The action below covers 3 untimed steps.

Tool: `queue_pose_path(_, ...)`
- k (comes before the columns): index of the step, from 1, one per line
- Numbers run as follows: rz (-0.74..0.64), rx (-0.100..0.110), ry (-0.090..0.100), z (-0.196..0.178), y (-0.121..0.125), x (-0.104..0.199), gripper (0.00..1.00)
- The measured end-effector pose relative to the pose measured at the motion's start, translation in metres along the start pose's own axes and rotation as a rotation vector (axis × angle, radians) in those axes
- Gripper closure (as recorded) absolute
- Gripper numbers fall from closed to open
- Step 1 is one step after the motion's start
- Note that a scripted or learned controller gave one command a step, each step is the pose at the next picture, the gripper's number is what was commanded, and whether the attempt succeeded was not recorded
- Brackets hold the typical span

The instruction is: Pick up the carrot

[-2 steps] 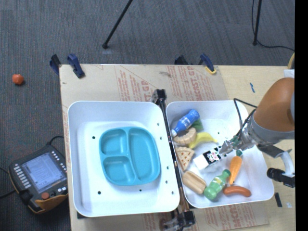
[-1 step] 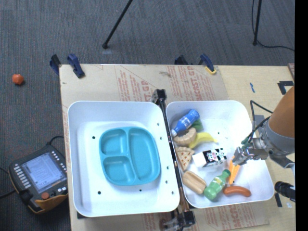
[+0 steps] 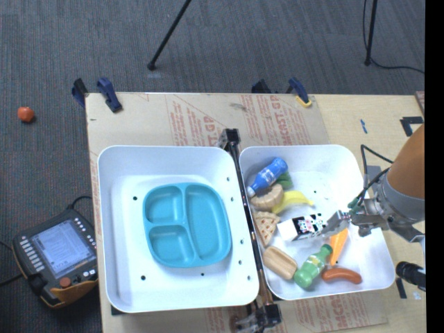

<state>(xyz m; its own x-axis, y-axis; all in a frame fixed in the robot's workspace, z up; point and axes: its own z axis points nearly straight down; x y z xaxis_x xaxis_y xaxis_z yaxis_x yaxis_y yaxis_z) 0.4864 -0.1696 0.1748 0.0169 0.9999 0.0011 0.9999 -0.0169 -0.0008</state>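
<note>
The carrot (image 3: 338, 245) is a short orange stick lying at a slant in the right bin (image 3: 347, 159), near its right side. My gripper (image 3: 349, 225) hangs just above the carrot's upper end, reaching in from the right. Its fingers (image 3: 334, 221) stand spread, open, with nothing held between them. The carrot's top end sits directly beneath the fingers; whether they touch it I cannot tell.
Crowded around the carrot are a green bottle (image 3: 311, 268), a red sausage (image 3: 340, 276), a black-and-white carton (image 3: 307, 225), a bun (image 3: 279, 262), a waffle (image 3: 266, 226), a banana (image 3: 296, 199) and a blue bottle (image 3: 268, 174). The left bin (image 3: 114, 186) holds a blue divided plate (image 3: 187, 224).
</note>
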Motion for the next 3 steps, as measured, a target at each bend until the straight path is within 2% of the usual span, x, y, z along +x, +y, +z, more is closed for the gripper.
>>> queue_pose_path(1, 0.152, 0.004, 0.001, 0.088, 0.021, -0.010, 0.00)
queue_pose_path(2, 0.154, 0.004, 0.003, 0.078, 0.022, -0.010, 1.00)
queue_pose_path(3, 0.424, 0.001, 0.000, 0.053, 0.025, 0.007, 1.00)
